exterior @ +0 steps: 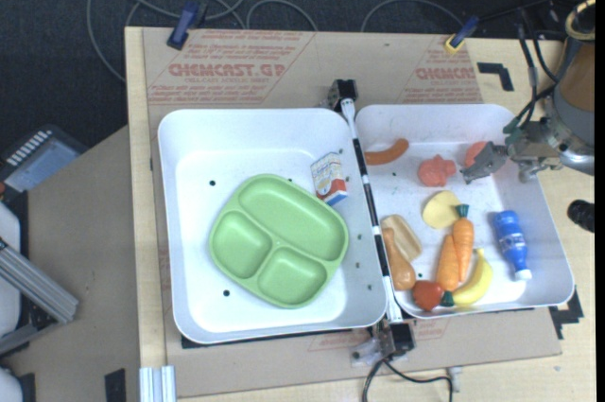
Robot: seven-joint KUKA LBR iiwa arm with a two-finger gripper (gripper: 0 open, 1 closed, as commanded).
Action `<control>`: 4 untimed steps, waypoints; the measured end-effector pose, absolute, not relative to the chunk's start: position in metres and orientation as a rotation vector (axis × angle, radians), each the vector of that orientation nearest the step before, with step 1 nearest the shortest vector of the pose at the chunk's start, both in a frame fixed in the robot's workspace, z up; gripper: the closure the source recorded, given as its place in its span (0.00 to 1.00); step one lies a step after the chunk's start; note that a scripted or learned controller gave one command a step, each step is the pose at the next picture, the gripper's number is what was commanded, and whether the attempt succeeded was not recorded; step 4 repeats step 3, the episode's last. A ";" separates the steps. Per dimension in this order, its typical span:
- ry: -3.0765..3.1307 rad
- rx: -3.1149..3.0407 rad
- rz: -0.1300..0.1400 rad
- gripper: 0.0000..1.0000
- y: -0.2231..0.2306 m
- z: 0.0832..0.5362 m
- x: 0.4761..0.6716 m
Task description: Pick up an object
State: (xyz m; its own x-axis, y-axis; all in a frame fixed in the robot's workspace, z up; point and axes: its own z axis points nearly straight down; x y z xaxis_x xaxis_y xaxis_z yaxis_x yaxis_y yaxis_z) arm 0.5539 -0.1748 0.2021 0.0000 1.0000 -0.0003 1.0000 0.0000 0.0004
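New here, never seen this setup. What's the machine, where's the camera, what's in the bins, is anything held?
One fixed camera looks down at a slant on a bench with two white bins. The grey arm reaches in from the right; its gripper is low over the right bin, beside a small red piece. I cannot tell whether it holds anything. The left bin has a green divided plate and a small carton. The right bin has toy food: sausage, carrot, banana, hot dog, plus a blue bottle.

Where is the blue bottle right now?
The blue bottle lies in the right bin, near its right wall, just right of the carrot and banana.
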 end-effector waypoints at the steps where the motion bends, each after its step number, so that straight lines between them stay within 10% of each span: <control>1: 2.223 2.225 -0.002 0.00 -0.159 0.087 0.510; 2: 2.219 2.222 0.001 1.00 -0.160 0.098 0.511; 4: 2.223 2.219 0.001 1.00 -0.085 0.185 0.497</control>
